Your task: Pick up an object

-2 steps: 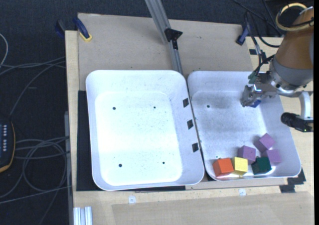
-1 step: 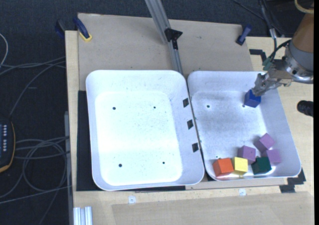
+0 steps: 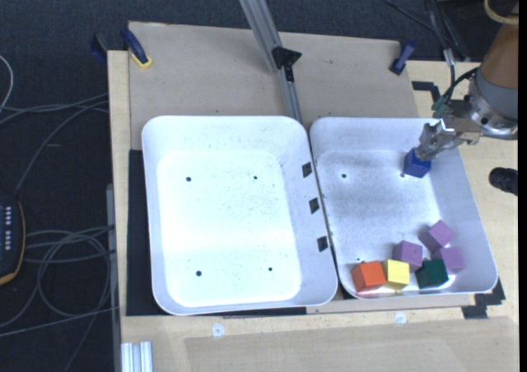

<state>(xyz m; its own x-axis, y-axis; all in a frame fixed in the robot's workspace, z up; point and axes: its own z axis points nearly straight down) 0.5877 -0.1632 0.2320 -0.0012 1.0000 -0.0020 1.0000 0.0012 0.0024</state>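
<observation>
My gripper [image 3: 425,151] sits over the right bin [image 3: 473,197], with a blue block [image 3: 417,166] just beneath; I cannot tell whether it is gripped. Lift unconfirmed.

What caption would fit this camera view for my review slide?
Gripper poised over a blue block in the right bin; six more blocks cluster in its near corner.

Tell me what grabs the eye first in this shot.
The claw reaching in from the right over the right bin, with a blue block right at its tip; whether it grips it is unclear. Next, the bright cluster in that bin's near right corner: orange block, yellow block, green block and three purple blocks.
</observation>
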